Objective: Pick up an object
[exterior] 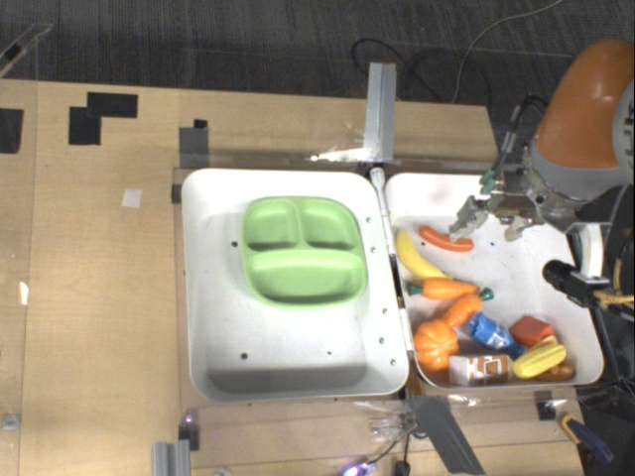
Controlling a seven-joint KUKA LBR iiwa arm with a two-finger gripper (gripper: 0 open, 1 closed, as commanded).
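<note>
Wooden counter (89, 296) carries two shallow white bins; green divided plastic tray (303, 249) sits in left bin (213, 365). Right bin (595, 350) holds toy food w/ a red chili-like piece (445, 240) at frame centre-right. Hand (490, 220) hovers just above-right of it, fingers spread, nothing btwn them. Best to drop straight down, centre over chili, then close.

A green divided tray (302, 249) is lying in the left white bin (213, 355), which is sitting on the wooden worktop (89, 296) beside dark floor (248, 18)
</note>
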